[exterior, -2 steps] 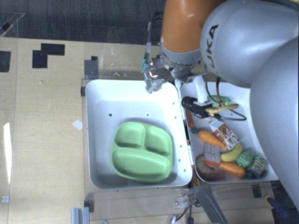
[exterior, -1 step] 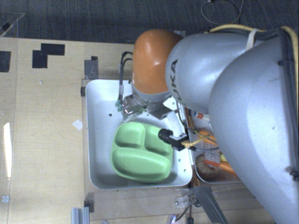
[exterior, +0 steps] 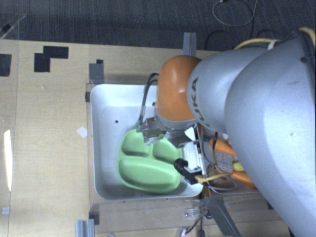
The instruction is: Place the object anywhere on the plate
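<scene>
The wooden bench (exterior: 44, 157) meets dark carpet (exterior: 98, 9). A green plate (exterior: 148, 177) lies in the white bin (exterior: 106, 112). The gripper (exterior: 154, 131) is over it; I cannot tell if it is open.

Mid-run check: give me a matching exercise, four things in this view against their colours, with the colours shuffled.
Things:
1. plate
2. bin holding the plate
3. band above the wrist
4. tape marks on the bench

Colours:
A. black
B. orange
C. green
D. white

Pairs: 1-C, 2-D, 3-B, 4-A
</scene>
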Motion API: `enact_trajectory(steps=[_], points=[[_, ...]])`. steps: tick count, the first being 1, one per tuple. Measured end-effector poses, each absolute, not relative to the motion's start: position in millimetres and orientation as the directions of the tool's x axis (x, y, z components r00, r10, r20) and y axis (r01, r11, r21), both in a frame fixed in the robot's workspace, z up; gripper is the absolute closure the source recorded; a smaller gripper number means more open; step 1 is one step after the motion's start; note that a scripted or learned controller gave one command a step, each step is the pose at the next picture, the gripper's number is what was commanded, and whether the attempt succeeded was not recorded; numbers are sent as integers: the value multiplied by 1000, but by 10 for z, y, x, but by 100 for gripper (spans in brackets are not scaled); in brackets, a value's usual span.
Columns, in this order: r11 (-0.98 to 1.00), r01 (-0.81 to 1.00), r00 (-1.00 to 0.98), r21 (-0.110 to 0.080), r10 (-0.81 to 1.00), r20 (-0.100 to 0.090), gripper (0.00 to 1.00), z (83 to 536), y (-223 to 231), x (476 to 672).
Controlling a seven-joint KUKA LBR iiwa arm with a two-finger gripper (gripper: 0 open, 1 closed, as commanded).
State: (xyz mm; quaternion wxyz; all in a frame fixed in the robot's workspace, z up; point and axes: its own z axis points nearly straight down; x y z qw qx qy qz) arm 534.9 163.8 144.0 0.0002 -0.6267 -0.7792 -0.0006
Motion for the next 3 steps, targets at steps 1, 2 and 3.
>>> enact_trajectory(steps=[1, 2, 3], points=[[106, 994, -106, 33, 994, 4, 100, 1112, 1343, 4966], [88, 996, -88, 1, 996, 1, 100, 1336, 2117, 4874], [373, 928, -373, 22, 928, -2, 100, 1065, 2271, 4936]])
